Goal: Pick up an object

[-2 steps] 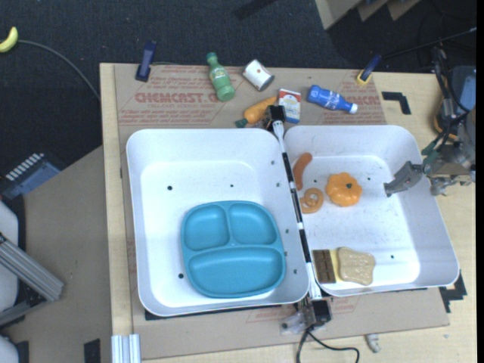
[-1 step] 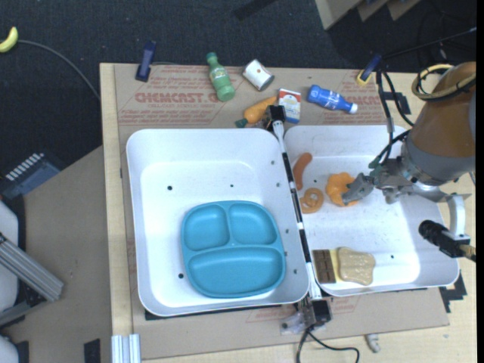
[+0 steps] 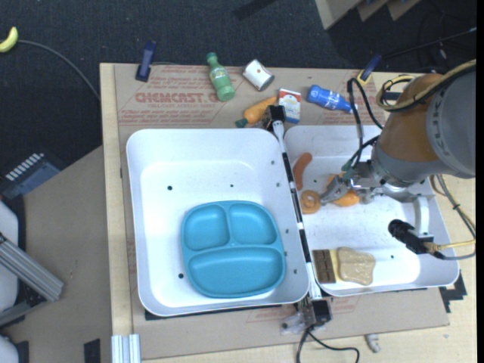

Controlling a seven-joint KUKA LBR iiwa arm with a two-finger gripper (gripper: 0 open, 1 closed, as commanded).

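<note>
Red block lettering reading "CHEMCAST" runs across the brown board (image 3: 178,95) covering the bench, behind the two bins; smaller print beneath is illegible.

One fixed camera looks down at a slant on both white bins (image 3: 151,203), the arm (image 3: 446,127) entering from its right.

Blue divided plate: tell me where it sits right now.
The blue divided plate lies in the left white bin, toward its near edge, close to the divider shared with the right bin.

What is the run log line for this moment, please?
arm: over right white bin | gripper: beside small orange piece | lift: not yet
</note>
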